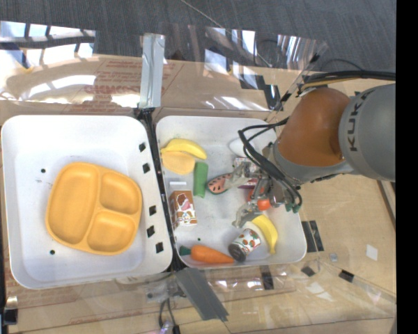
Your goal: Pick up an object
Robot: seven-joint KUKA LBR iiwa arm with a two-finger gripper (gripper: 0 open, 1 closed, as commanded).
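Along the lower edge of the right bin (292,245) lie a carrot (210,255), a small printed can (246,243) tipped on its side, and a yellow banana-shaped piece (267,231). The gripper (254,199) hangs just above and left of that yellow piece, low in the bin; whether its jaws are apart or together I cannot tell. The nearest candidates lie below it, toward the frame's bottom. Farther up sit a watermelon slice (219,183), a green block (200,179) and a banana (183,147). The left bin (21,138) holds a yellow divided tray (94,207).
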